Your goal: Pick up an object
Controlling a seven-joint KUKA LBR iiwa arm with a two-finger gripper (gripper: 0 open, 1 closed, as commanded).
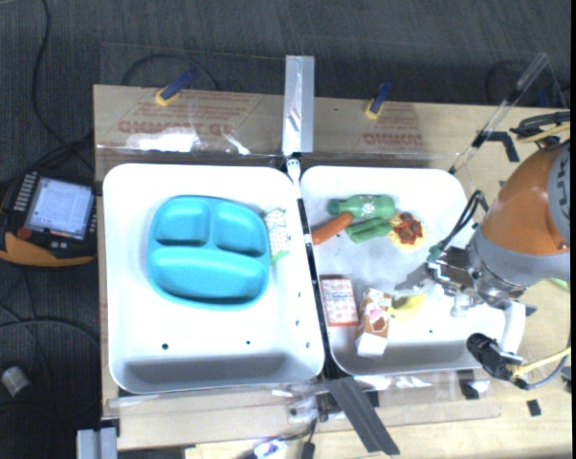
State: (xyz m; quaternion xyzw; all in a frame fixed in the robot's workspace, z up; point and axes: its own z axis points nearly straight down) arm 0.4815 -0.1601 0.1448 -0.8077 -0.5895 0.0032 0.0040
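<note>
The arm (527,223) reaches in over the right rim of the right bin (451,185), and its gripper (439,273) hangs low at that bin's right side. Whether it is open or closed cannot be told, and nothing can be seen held in it.

Just left of the gripper lies a small yellow piece (409,302), nearly touching it. A little further left stands a small carton (374,321), and beyond that a red-and-white box (337,300) close to the wall between the bins. Up and to the left of the gripper, near the far wall, lie a green bottle (363,206), a carrot (331,226) and a red-and-yellow toy (406,228), crowded together.

The bare white floor between that far group and the near group leaves an open lane leftward from the gripper. The bin's near edge is close below it.

Well left, across the dividing wall, the left bin (125,285) holds a blue divided plate (210,249), with a small pale packet (276,229) at the plate's right edge.
</note>
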